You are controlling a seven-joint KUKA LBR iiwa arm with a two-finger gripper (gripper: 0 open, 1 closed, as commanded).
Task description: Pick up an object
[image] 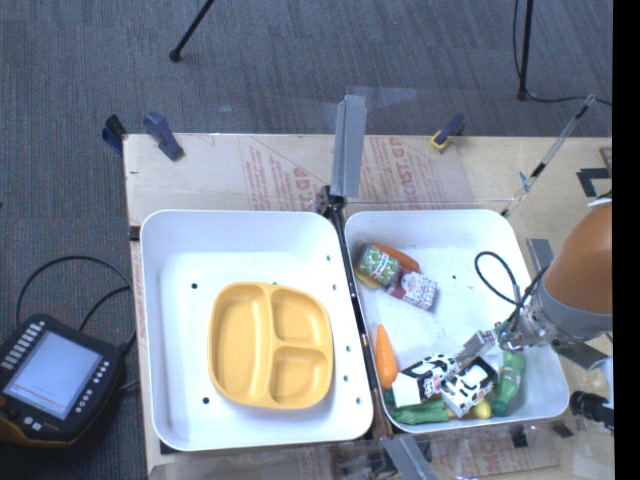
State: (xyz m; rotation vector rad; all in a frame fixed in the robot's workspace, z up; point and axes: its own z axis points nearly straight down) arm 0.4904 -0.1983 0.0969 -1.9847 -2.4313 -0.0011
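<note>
Right bin point(440, 223): rear floor open | toys point(445, 383) crowd front rim

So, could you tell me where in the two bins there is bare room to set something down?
Left bin: bare floor rings the yellow plate. Right bin: open floor between the packets and the black cable. Its front edge is crowded with the carrot, toys and gripper.

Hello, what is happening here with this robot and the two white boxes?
A robot arm reaches in from the right, its gripper low over a pile of toy food in the near corner of the right bin. Nothing is visibly held yet. The left bin holds a yellow divided plate.
</note>
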